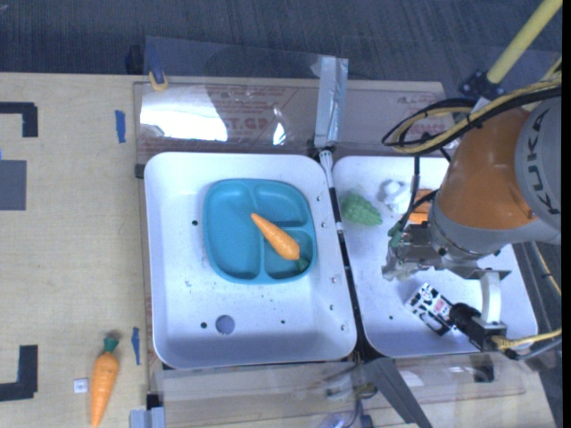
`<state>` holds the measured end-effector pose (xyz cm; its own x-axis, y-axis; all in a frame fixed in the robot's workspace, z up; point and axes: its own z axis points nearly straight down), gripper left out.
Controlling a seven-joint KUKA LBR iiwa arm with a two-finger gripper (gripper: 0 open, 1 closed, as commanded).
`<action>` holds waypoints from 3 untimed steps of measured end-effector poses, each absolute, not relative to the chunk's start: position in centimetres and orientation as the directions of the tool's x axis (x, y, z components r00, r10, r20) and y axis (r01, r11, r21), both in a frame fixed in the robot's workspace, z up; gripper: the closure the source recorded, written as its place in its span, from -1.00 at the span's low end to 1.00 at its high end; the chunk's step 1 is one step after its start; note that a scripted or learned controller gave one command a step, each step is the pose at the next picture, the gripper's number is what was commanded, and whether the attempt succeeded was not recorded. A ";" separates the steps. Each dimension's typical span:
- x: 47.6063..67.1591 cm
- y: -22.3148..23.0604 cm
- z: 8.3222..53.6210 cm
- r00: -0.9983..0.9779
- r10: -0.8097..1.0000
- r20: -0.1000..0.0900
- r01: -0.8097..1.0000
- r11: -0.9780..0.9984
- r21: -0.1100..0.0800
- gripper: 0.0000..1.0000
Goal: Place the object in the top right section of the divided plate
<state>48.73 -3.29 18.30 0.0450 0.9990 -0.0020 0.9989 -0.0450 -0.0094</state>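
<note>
Left of centre, the carrot (276, 236) lies across the divided plate (234, 239), straddling its dividers (placement imprecise). At right, the gripper (412, 259) hangs over the right bin (375, 315); grip state cannot be told.

On the blue divided plate (234, 239) in the left bin I see an orange toy carrot (275, 235) lying slantwise, its thin tip toward the upper left and its thick end at the lower right, straddling the ridge between the two right sections.
</note>
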 end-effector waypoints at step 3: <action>47.9 -2.1 18.4 -0.094 0.996 0.000 0.996 0.094 -0.004 1.00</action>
<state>47.89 -2.07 18.36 -0.0943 0.9955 0.0003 0.9955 0.0943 -0.0039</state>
